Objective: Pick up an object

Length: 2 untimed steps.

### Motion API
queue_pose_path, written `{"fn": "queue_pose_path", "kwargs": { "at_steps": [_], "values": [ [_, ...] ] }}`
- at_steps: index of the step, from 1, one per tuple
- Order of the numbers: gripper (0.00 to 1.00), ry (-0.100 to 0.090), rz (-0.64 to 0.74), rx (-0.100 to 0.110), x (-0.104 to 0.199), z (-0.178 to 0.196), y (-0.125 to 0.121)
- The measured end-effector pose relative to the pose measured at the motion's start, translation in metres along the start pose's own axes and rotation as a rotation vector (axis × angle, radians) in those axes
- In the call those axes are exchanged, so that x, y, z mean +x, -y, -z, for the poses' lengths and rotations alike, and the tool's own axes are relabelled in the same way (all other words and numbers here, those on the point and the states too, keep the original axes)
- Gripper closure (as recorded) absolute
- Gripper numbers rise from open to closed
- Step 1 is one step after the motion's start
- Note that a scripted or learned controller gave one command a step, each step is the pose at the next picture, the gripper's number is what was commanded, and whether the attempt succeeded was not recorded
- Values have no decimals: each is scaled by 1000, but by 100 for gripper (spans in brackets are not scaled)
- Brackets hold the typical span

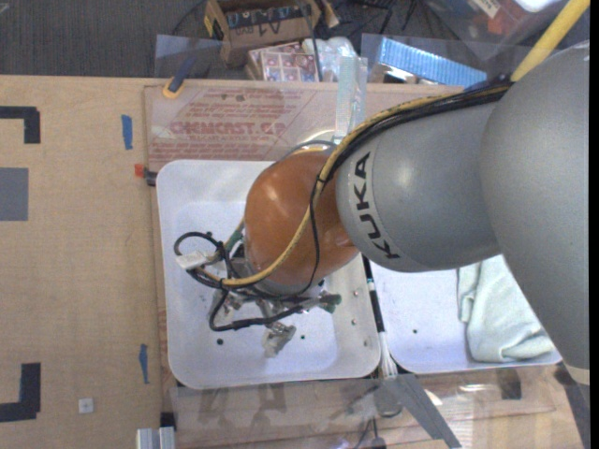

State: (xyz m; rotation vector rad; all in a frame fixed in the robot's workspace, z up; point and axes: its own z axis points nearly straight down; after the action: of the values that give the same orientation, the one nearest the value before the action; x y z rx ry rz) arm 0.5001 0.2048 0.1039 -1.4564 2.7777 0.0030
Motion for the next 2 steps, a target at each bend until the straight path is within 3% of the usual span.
{"fn": "queue_pose_path", "kwargs": {
  "at_steps": [1,2],
  "values": [
    [0,8,251,8,6,-12,-16],
    [0,12,-93,10,23,-12,57]
  ]
}}
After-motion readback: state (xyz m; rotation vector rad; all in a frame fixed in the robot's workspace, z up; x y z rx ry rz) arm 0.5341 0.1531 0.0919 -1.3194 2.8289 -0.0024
